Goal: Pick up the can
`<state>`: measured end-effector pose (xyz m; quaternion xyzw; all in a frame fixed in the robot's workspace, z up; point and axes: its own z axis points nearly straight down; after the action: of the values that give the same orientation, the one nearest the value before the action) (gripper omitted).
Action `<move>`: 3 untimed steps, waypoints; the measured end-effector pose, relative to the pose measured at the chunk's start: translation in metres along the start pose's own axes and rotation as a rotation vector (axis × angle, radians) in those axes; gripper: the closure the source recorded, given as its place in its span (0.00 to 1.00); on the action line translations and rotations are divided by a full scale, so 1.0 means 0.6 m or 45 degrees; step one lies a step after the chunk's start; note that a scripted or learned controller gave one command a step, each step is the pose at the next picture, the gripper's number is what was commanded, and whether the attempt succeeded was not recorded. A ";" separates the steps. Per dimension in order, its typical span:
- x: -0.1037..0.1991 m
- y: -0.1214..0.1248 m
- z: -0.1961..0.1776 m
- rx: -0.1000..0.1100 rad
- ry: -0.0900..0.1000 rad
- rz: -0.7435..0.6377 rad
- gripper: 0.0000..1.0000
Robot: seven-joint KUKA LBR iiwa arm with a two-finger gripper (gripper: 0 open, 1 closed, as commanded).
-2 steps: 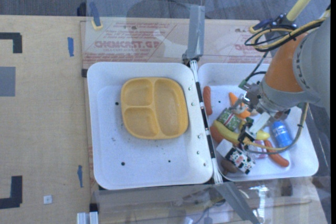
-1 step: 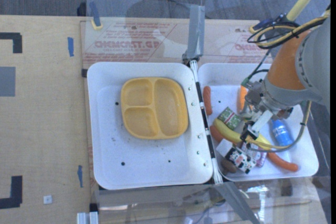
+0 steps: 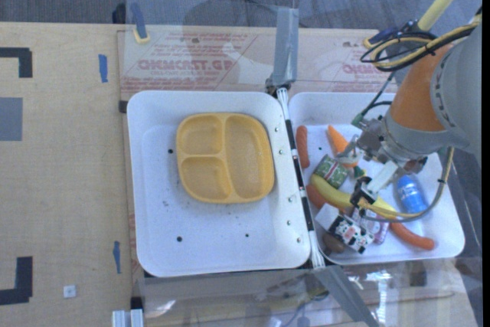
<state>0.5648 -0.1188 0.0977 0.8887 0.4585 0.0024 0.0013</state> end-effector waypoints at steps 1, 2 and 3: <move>0.000 0.001 -0.016 0.001 0.001 0.002 1.00; 0.028 -0.028 0.008 -0.004 0.002 0.126 1.00; -0.002 0.113 -0.211 0.006 -0.005 -0.011 1.00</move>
<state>0.6186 -0.1590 0.2246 0.8867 0.4624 -0.0005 0.0001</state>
